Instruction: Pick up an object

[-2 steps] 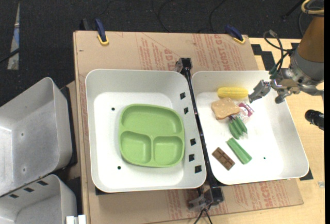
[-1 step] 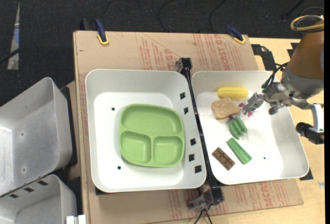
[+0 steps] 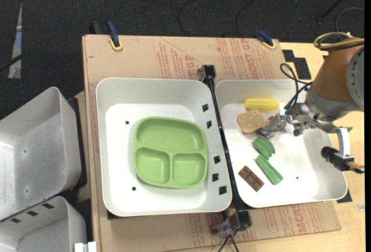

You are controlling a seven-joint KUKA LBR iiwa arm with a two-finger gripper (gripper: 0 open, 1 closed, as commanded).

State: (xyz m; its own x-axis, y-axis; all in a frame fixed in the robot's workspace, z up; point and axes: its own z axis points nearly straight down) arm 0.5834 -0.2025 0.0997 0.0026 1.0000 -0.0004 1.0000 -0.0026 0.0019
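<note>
The right bin [image 3: 301,187] holds several small objects. A yellow corn cob [image 3: 262,104] lies near its back wall. Just in front of the cob is a tan bread-like piece [image 3: 251,123]. Two green pieces lie mid-bin, a short one [image 3: 264,146] and a longer one [image 3: 269,170], and a brown chocolate bar [image 3: 251,178] sits near the front left. My gripper [image 3: 278,124] hangs low in the right bin, right beside the tan piece's right edge. The view shows nothing held in it. The orange-banded arm [image 3: 336,74] reaches in from the right.
A green divided plate [image 3: 171,152] lies in the left bin [image 3: 116,100]. A black divider [image 3: 219,135] runs between the two bins. Grey metal tubs [image 3: 35,146] stand off the bench to the left. Clamps [image 3: 115,36] hold the board's back edge.
</note>
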